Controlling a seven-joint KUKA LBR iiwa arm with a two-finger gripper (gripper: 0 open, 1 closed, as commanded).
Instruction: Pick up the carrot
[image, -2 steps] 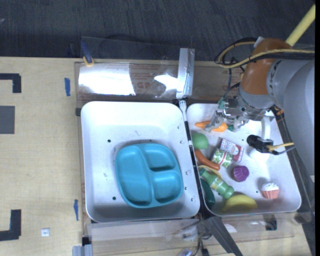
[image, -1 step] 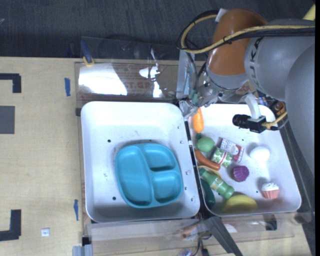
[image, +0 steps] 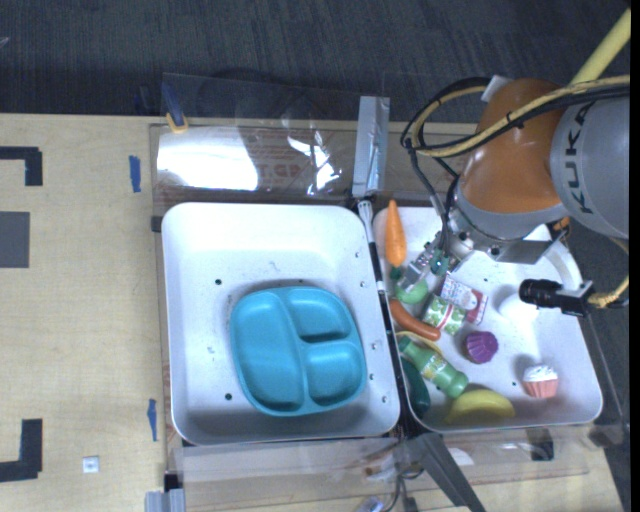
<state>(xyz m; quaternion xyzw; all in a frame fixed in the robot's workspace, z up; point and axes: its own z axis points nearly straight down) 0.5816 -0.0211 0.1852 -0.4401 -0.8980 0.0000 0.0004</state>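
Claw (image: 437, 262), grip state hidden, hovers right of centre near the carrot (image: 396, 232): probably light, stiff, smooth; grasp mid-length.

Grey arm (image: 600, 160) enters from right, orange-banded wrist angled down-left; gripper (image: 437, 262) low, partly hidden.

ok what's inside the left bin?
Only a blue divided tray, lying flat on the left bin floor with nothing in its compartments. Whatever is under the tray is covered. The carrot is in the right bin.
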